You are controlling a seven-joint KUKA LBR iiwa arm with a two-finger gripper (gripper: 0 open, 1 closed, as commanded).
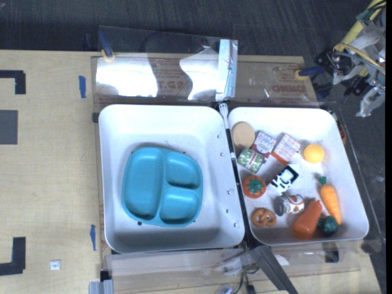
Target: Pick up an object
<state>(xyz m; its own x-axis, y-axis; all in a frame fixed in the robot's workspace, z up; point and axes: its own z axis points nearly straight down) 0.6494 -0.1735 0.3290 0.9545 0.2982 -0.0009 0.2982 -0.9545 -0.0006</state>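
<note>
Two shallow white bins share the table: toy foods crowd the right bin (349, 158), a blue divided plate (162, 185) fills the left. The hand's (367, 100) grip: cannot tell.

- Two bins side by side on the counter (43, 182);
- divided plate (162, 185) in the left bin (116, 127);
- toy foods clustered in the right bin (349, 182)

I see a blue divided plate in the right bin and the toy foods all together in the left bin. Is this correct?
Not quite: the bins are swapped. In the camera view, the blue divided plate lies in the left bin, and the toy foods, such as the carrot, are together in the right bin.
</note>
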